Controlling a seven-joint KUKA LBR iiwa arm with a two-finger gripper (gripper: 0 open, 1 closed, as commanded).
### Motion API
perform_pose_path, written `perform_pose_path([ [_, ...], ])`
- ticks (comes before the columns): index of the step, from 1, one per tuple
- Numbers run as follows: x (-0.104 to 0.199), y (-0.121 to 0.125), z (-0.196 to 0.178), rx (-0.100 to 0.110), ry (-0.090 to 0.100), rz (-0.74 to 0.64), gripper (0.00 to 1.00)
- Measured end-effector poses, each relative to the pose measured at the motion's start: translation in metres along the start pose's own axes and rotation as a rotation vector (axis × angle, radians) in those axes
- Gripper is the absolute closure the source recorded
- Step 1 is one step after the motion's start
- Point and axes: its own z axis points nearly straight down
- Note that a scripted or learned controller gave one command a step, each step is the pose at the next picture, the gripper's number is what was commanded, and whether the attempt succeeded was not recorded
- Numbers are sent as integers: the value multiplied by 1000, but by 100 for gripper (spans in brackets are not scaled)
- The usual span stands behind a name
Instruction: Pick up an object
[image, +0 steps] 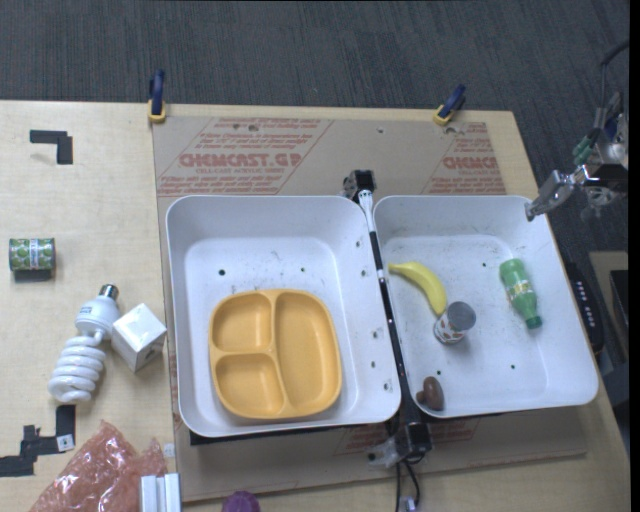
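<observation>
A table (110, 210) seen from above at a slant carries two shallow white bins side by side. The robot's pincer (545, 200) sits at the upper right, just beyond the far corner of the right bin (560, 385); whether it is wide or narrow cannot be told at this size, and nothing shows in its grip.

The task looks to be at its very start, with the arm parked off to the side and no object yet approached. The next move would call for choosing one item, swinging in over the right bin and coming down squarely above it.

The right bin holds four candidates: one yellow banana (425, 284) near its left wall, one small tin can (455, 324) just beside the banana's lower end, one green bottle (520, 292) lying well apart to the right, and one small brown object (431, 394) by the near left corner.

The left bin (190, 300) holds one yellow divided plate (276, 353) with three compartments.

Outside the bins, on the left of the table, lie one spiral light bulb (80, 345), one white cube (138, 337) and one green can (32, 256).
</observation>
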Motion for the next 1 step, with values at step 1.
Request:
perform_pose_path([
  [1, -1, -4, 174, 3, 7, -2, 0],
])
